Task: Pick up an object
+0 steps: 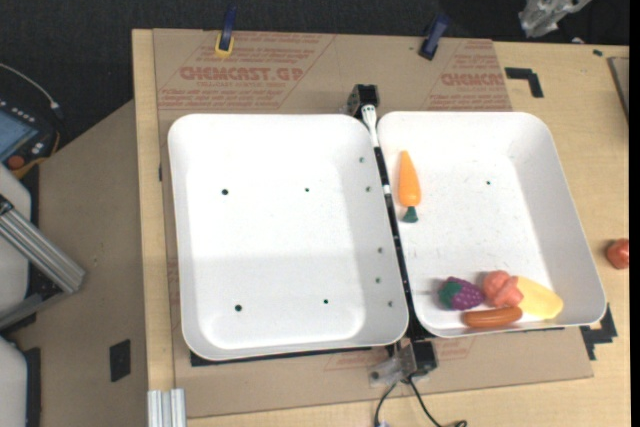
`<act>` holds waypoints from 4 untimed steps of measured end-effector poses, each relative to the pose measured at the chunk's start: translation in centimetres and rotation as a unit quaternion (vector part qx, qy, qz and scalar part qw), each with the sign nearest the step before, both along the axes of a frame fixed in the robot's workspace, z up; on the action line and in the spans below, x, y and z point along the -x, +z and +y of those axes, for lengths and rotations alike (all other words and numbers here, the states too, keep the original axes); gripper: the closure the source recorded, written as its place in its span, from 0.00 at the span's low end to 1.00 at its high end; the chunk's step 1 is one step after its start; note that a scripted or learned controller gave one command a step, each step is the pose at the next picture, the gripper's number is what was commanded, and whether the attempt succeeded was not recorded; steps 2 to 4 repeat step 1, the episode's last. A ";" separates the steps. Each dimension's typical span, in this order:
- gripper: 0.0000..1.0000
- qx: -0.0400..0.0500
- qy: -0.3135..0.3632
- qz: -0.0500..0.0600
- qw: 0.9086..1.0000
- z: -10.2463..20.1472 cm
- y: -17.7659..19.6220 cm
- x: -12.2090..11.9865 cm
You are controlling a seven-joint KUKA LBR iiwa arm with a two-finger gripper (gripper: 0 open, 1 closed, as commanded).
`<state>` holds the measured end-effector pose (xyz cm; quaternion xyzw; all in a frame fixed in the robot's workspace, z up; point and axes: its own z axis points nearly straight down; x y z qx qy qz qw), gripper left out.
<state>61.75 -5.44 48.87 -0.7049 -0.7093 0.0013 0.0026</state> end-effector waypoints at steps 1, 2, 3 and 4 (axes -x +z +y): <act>1.00 0.002 -0.004 -0.007 1.000 -5.4 4.9 -0.3; 1.00 0.002 -0.004 -0.007 1.000 -5.4 4.9 -0.3; 1.00 0.002 -0.004 -0.007 1.000 -5.4 4.9 -0.3; 1.00 0.002 -0.004 -0.007 1.000 -5.4 4.9 -0.3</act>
